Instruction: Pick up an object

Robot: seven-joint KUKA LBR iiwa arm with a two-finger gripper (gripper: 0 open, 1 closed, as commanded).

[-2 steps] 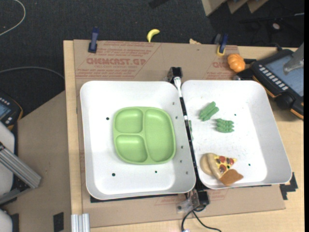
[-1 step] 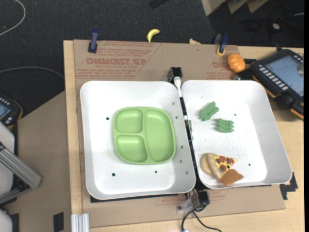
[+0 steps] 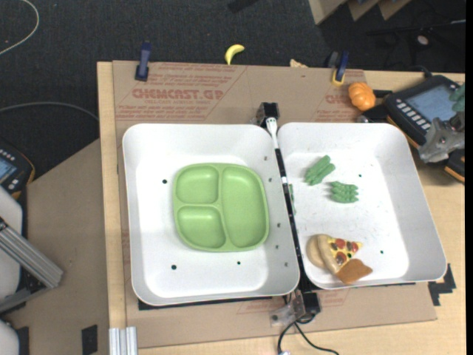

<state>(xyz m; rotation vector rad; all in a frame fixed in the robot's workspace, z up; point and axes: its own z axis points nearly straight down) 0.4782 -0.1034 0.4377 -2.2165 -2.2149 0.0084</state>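
The right white bin (image 3: 414, 198) holds two green leafy toy pieces, one at the upper middle (image 3: 319, 170) and one just below and to its right (image 3: 344, 191). A toy pizza slice (image 3: 338, 255) with red and yellow toppings lies at that bin's front left, with a brown crust piece (image 3: 355, 271) against it. A green divided plate (image 3: 221, 206) lies flat in the middle of the left white bin (image 3: 148, 198).
A dark hand-held control pad (image 3: 423, 108) with a grey part (image 3: 443, 137) lies off the right bin's far right corner. A small orange ball (image 3: 361, 95) and a yellow banana toy (image 3: 234, 52) sit on the cardboard behind the bins. Blue clamps (image 3: 143, 61) hold the board.
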